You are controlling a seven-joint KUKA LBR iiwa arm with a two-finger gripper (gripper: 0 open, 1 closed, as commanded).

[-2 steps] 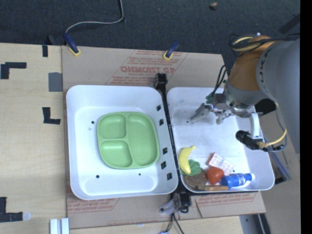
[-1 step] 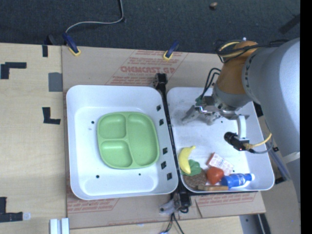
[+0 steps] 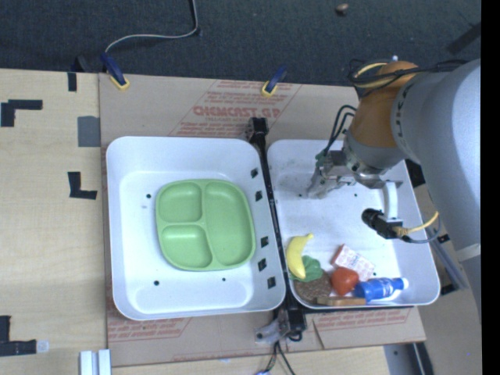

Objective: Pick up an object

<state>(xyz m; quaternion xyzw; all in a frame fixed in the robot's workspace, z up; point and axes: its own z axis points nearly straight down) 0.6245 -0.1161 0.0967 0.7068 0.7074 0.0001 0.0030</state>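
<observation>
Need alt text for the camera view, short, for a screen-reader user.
A grey robot arm with an orange band reaches from the right, its gripper over the far part of the right white bin. A banana, blue bottle and other small items sit along that bin's near edge. The left bin holds a green divided plate.

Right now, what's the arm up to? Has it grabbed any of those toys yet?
Gripper low over upper right bin, nothing seen between its fingers. Toys piled at near edge: banana, blue bottle. Green plate in left bin.
</observation>
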